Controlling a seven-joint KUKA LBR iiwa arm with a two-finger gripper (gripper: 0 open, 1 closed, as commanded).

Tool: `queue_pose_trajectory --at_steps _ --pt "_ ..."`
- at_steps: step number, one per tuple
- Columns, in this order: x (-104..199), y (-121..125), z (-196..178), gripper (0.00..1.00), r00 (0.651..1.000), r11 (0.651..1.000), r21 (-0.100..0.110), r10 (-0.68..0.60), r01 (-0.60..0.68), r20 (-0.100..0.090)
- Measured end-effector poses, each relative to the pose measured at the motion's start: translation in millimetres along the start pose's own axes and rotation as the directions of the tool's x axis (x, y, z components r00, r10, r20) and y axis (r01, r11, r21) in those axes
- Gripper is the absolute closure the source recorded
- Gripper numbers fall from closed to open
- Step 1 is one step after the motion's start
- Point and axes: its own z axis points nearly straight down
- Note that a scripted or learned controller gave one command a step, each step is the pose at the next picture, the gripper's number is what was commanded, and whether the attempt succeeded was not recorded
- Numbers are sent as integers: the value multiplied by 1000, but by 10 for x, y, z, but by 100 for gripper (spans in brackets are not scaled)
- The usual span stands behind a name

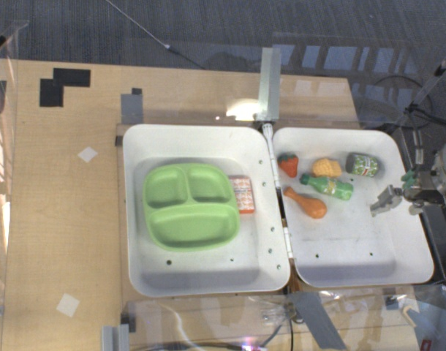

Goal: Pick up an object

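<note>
The right bin [354, 265] holds several toy foods: a red strawberry [288, 164], a yellow corn piece [326, 167], a dark green can [363, 164], a green bottle [327, 186] lying on its side, and an orange drumstick [306, 202]. My gripper [400, 204] hovers at the right side of this bin, below and to the right of the can and well right of the bottle. It is open, with nothing between its fingers.
The left bin [201, 273] holds a green divided plate [191, 206] with a small red and white box [242, 194] beside its right edge. A metal divider [276, 196] runs between the bins. The arm enters over the right bin's right rim.
</note>
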Motion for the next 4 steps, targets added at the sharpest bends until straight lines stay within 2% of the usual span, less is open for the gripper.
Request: queue_pose_trajectory --at_steps 1,2,3,4 --pt "187 1079 -278 0 902 902 0 432 -432 1" --pt "316 1515 773 0 671 671 2 741 -741 2" --pt "566 1367 1253 0 212 212 -11 977 -977 -22" --pt "586 1402 1115 100 223 222 -13 974 -975 -31"
